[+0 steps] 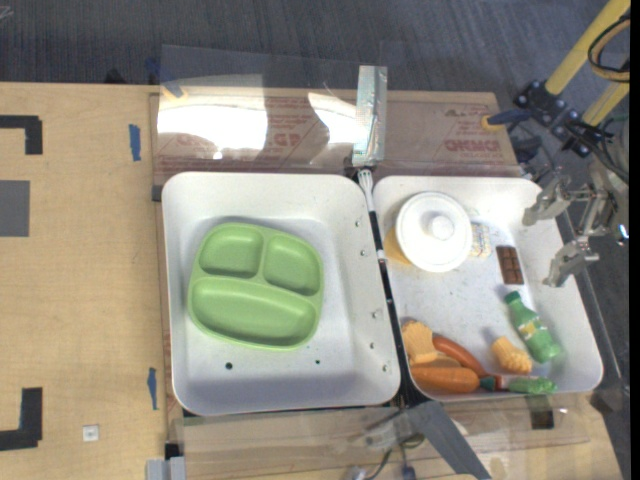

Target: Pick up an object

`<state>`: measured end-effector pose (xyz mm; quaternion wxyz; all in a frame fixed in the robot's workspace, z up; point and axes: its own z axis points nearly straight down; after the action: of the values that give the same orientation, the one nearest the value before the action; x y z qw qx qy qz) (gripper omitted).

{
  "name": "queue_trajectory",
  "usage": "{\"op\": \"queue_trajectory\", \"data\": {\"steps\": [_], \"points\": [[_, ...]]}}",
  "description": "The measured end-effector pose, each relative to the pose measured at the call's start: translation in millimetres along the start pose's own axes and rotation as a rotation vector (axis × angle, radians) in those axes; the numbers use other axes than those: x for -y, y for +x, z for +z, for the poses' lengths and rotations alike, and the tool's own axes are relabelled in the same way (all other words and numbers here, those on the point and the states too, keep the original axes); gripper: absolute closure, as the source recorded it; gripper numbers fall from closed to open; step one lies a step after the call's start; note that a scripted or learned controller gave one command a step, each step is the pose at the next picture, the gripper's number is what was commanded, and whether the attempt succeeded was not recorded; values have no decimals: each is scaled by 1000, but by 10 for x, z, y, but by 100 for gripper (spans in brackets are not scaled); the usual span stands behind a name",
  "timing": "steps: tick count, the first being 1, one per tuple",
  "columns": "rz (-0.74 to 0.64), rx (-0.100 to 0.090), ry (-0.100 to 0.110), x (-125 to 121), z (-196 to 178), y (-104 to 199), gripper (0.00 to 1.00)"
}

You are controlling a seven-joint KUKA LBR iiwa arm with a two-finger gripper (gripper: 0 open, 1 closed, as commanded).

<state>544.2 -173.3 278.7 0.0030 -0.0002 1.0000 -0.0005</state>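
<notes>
The right bin [560,373] holds a white round lidded cup [434,231], a small brown bar [510,263], a green bottle [532,331], a yellow corn piece [510,354], an orange carrot [446,377], a red sausage [462,352] and a tan bread piece [420,343]. My gripper [556,238] hangs over that bin's right rim, right of the brown bar. Its two metal fingers [545,206] stand open and apart, with nothing between them.
The left bin [190,368] carries a green divided plate [258,285]. A clear plastic sheet [260,118] and a cardboard strip lie behind both bins. Tan bench surface with black marks extends to the left.
</notes>
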Motion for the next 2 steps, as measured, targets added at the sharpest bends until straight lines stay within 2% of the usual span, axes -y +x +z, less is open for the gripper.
{"op": "queue_trajectory", "data": {"steps": [1, 2], "points": [[-37, 2, 2, 520, -70, -71, 0], [275, -2, 0, 481, 613, -748, 0]]}}
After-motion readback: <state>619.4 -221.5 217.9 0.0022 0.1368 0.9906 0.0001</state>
